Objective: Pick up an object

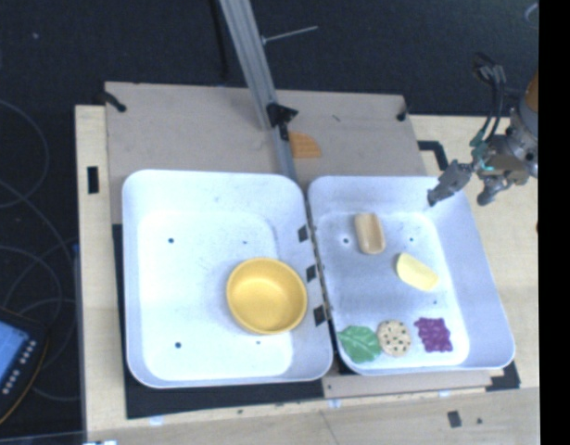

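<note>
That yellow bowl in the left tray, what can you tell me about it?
The yellow bowl is round, plain and smooth, plastic by the look of it, with a slightly paler rim and a deeper golden inside. It stands upright, mouth up, with nothing visible in it. It rests on the floor of the left white bin, toward that bin's lower right, close to the wall shared with the other bin. Nothing else touches it.

Glossy plastic bowl [266, 295], matt white bins [173, 202].

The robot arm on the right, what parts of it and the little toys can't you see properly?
- Grey robot arm: cut off by the camera view's right edge.
- Two-finger gripper: too small and blurred to judge.
- Round speckled cookie-like toy, purple bumpy toy: too small to identify surely.
</note>
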Robot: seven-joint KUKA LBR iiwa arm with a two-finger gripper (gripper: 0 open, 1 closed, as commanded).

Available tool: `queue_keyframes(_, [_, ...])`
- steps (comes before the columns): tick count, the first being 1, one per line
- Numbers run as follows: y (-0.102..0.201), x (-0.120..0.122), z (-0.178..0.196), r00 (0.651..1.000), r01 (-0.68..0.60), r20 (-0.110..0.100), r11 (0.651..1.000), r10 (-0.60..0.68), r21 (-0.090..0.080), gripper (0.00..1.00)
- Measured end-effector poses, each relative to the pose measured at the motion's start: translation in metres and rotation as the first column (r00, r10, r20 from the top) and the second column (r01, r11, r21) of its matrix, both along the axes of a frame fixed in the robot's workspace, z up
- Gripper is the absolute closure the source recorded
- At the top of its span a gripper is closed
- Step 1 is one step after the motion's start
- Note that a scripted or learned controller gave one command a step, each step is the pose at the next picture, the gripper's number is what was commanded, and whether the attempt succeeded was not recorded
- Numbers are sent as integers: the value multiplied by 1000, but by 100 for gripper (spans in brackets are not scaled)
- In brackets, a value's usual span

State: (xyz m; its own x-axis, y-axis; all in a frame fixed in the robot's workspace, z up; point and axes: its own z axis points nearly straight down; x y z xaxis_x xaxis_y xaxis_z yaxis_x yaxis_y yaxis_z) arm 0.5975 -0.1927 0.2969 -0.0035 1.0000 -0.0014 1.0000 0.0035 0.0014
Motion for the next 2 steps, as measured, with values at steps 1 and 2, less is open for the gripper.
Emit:
queue_keyframes(1, [0, 0, 0, 1000, 0, 0, 1000, 0, 0, 0])
queue_keyframes(2, [-2, -8, -45, 1000, 4, -4, 1000, -4, -1, 0])
